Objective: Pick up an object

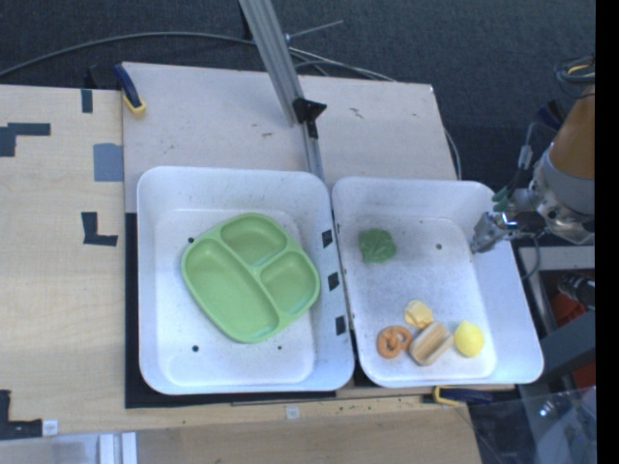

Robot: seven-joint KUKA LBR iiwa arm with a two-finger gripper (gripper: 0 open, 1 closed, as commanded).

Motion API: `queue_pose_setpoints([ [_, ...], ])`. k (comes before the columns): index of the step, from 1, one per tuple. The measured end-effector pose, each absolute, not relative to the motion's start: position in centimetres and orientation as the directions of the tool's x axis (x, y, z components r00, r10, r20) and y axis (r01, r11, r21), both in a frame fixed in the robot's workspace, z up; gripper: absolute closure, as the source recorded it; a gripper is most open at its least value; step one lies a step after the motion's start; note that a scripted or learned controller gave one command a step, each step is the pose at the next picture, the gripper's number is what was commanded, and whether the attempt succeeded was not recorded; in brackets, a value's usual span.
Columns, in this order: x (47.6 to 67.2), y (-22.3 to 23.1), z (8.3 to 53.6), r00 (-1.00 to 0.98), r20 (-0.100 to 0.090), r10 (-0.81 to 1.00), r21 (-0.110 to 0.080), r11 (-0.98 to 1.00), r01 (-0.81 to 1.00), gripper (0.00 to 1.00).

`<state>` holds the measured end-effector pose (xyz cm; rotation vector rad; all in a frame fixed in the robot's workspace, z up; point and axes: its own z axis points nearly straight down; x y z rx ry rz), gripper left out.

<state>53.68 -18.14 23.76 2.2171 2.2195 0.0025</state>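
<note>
**End effector at the right bin's edge, food down-left**

The end effector (486, 232), grip state impossible to tell, hangs at right of frame. Nearest, lower left: yellow lemon (468, 339), hot dog (430, 344), pretzel (393, 341). Farther left: green broccoli-like lump (377, 246).

Divided plate (251, 276) in left bin (155, 288). Right bin (513, 298): broccoli (377, 246) toward back; donut (393, 341), hot dog (430, 343), lemon (469, 338) along front. Hand (486, 232) over right rim.

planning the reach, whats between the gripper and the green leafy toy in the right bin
In the camera view, just bare white bin floor lies between the gripper and the green leafy toy; nothing stands in that stretch.
</note>
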Motion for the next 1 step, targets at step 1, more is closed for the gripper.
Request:
queue_pose_setpoints([
  [1,53.71,-18.09,24.7,-0.002,0.0,1.0,0.0,0.002,1.0,1.0],
])
